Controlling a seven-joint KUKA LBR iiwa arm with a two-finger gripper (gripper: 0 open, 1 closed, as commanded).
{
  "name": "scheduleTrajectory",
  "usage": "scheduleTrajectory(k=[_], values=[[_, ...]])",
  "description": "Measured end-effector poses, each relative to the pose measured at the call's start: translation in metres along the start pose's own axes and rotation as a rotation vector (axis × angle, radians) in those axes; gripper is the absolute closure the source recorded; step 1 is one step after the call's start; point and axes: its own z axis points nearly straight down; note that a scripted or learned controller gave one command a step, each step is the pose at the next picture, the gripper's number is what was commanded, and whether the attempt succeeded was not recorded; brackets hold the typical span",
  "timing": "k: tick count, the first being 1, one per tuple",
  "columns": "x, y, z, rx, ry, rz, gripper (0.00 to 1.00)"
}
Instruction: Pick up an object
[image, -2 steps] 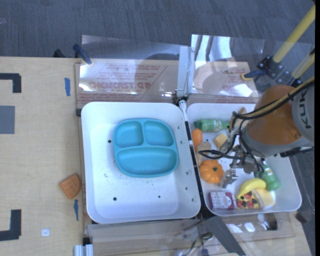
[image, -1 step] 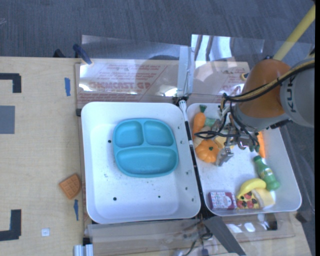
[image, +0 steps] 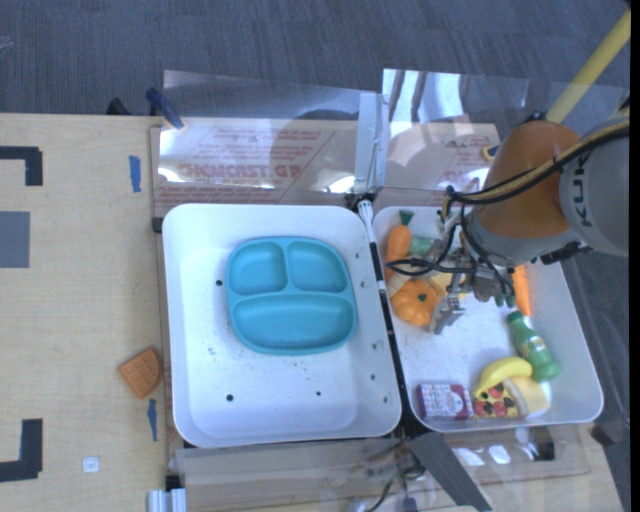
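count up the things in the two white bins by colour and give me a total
Blue: 1, the divided plate
Orange: 3, the small carrot, the pumpkin, the carrot partly under the arm
Green: 1, the bottle
Yellow: 1, the banana
Red: 1, the packet
Mixed colours: 1, the toy under the banana
Total: 8

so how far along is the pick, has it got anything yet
Done: the arm has reached into the right bin and the gripper is low beside the orange pumpkin. In hand: nothing visibly lifted; the pumpkin sits on the bin floor. I cannot tell how the gripper stands. Left: grasp an object and raise it. The carrot, green bottle and banana lie untouched.
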Motion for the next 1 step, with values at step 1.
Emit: scheduleTrajectory(k=[1], values=[[0.0091, -0.0041, -0.0003, 0.000, 0.000, 0.172, 0.00]])
